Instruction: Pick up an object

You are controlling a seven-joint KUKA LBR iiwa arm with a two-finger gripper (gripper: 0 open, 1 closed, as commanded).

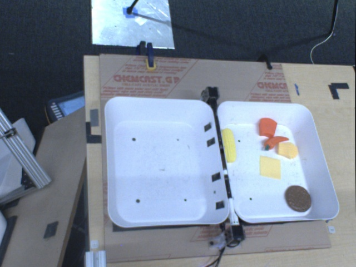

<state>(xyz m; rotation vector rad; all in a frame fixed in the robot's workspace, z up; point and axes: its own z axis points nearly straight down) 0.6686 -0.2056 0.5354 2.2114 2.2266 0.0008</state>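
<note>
The right bin (320, 166) holds several small items. A yellow corn cob (228, 144) lies along its left wall. An orange piece (267, 127) sits near the back, with a small orange carrot-like piece (274, 142) just below it. A yellow-orange block (288, 150) rests to the right of that. A flat pale yellow square (271, 167) lies in the middle, and a brown round cookie (298, 198) sits near the front right corner.
The left bin (161, 160) stands beside the right one, joined by black clips (211, 142) along the shared wall. Both rest on a cardboard sheet (150, 77). A shiny metal plate (132, 15) lies on the dark floor behind.
</note>
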